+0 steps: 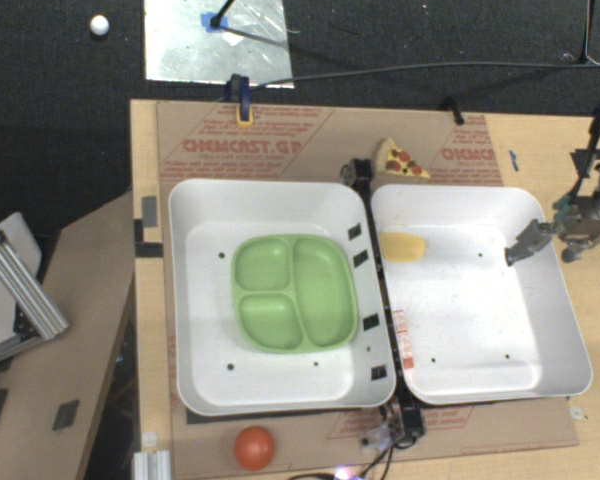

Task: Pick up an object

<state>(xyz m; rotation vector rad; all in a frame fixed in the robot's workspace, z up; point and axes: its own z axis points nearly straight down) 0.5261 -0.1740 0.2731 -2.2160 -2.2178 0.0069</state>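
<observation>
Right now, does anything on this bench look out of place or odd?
Yes. A toy pizza slice lies on the cardboard behind the right bin, and an orange-red ball sits on the bench in front of the left bin, both outside the bins. Inside, the green divided plate and a yellow piece look settled.

Two white bins (205,203), one green divided tray (294,292), one yellow block (402,247), one pizza slice (401,161), one orange ball (254,447)

Gripper (525,243) low, wrist apparently angled leftward
</observation>
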